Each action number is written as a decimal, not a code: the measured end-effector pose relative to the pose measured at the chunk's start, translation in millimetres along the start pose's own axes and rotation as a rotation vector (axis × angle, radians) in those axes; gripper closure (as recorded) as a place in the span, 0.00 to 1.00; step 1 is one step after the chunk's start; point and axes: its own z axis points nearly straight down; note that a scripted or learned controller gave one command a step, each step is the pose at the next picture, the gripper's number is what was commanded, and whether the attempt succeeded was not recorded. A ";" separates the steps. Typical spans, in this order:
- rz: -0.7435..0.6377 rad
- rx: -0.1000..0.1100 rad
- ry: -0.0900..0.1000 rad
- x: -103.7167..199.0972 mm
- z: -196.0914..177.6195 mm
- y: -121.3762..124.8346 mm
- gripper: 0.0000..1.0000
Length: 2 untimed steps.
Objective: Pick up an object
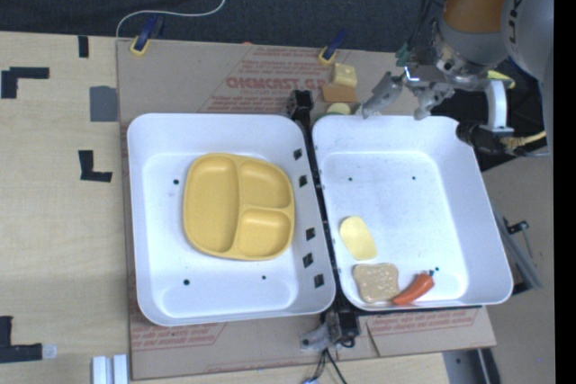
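My gripper (397, 101) hangs above the far rim of the right bin (468, 166), its two fingers spread open with nothing between them. Three objects lie near that bin's front: a pale yellow oval piece (357, 237), a tan bread-like slice (376, 281) and an orange-red chilli-shaped piece (414, 289). They sit well in front of the gripper, toward the bin's near left corner. The left bin (153, 157) holds a yellow divided plate (238, 205).
Behind the bins, on the cardboard, stand a small tan block (341, 84) and a pale round piece (337, 110). Black clips (300, 108) join the bins along the middle. A cable (207, 9) runs across the dark backdrop.
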 end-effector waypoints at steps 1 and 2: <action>0.000 0.017 0.003 12.7 156.0 1.7 0.00; 0.000 -0.001 0.000 2.1 176.2 -10.7 0.00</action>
